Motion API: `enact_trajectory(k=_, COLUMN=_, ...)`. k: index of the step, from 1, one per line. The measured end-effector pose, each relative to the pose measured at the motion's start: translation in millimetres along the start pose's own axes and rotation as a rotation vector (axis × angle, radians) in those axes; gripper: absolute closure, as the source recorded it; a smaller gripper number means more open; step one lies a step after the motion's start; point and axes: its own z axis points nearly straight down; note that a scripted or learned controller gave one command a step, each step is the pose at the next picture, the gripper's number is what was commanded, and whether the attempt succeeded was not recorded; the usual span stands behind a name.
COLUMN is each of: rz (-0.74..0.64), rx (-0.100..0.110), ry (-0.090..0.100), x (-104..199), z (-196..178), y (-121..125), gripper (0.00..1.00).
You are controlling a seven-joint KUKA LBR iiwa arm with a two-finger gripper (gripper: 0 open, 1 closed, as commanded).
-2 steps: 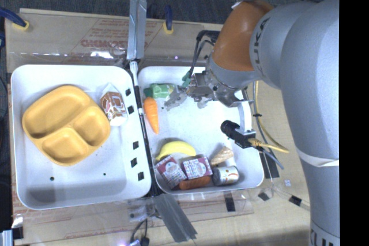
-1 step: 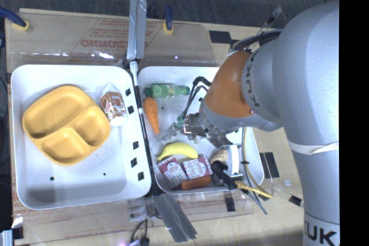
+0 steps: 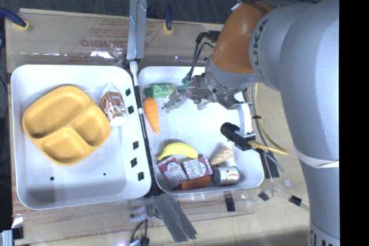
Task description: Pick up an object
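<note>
My gripper [image 3: 179,95] hangs over the upper left part of the right bin [image 3: 193,129], pointing left, open, with nothing between its fingers. Just left of it lies a green object [image 3: 159,90] against the bin's back wall. An orange carrot [image 3: 151,114] lies below and left of the fingertips. Along the front of the same bin are a yellow banana [image 3: 177,150], two red packets [image 3: 184,169], a small can [image 3: 227,176] and a beige cone-shaped piece [image 3: 222,155].
The left bin [image 3: 69,181] holds a yellow divided plate [image 3: 66,124] and a wrapped brown snack [image 3: 113,105] by its right wall. A ridge with black marks [image 3: 138,147] separates the bins. The arm's grey bulk [image 3: 300,66] overhangs the right side.
</note>
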Motion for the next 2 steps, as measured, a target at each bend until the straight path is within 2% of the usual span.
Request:
enact_trajectory(k=1, rz=-0.147, rx=0.003, ry=0.001, x=-12, z=92, y=-51, gripper=0.00)
enact_trajectory(k=2, rz=-0.138, rx=-0.001, ry=-0.001, x=-10, z=-1, y=63, gripper=0.00)
